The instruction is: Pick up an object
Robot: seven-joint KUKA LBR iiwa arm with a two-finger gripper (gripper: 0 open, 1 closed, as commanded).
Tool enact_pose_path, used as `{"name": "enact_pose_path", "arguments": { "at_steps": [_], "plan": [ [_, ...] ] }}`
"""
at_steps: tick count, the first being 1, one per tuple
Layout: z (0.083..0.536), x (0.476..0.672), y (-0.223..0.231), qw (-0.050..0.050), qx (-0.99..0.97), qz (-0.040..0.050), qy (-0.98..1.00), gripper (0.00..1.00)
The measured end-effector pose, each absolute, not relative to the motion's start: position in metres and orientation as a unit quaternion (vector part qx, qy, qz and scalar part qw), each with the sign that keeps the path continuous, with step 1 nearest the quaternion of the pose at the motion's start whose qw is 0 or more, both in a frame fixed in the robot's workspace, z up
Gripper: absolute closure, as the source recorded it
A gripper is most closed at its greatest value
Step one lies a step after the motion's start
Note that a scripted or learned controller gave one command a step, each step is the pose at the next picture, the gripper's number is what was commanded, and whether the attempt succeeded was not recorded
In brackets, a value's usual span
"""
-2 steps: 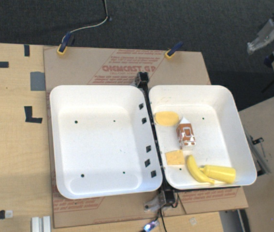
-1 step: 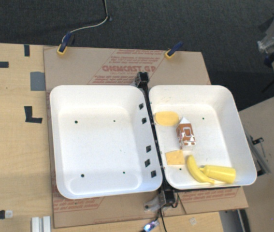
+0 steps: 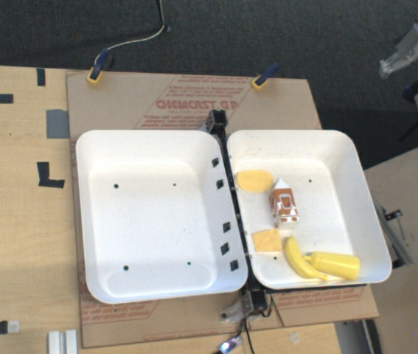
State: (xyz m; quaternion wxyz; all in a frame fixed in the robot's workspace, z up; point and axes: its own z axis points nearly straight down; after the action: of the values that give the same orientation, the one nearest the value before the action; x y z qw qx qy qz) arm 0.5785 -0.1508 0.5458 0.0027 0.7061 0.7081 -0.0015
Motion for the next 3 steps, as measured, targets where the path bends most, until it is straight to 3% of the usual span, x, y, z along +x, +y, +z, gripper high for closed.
{"name": "enact_pose_path", "arguments": {
  "at_steps": [1, 2, 3],
  "plan": [
    [0.556, 0.579, -0.15, 0.004, 0.706, -0.0016, 0.708, 1.0],
    [0.556, 0.579, -0.15, 0.003, 0.706, -0.0017, 0.708, 0.0],
    [0.566, 0.579, -0.15, 0.004, 0.706, -0.0016, 0.708, 1.0]
  ]
}}
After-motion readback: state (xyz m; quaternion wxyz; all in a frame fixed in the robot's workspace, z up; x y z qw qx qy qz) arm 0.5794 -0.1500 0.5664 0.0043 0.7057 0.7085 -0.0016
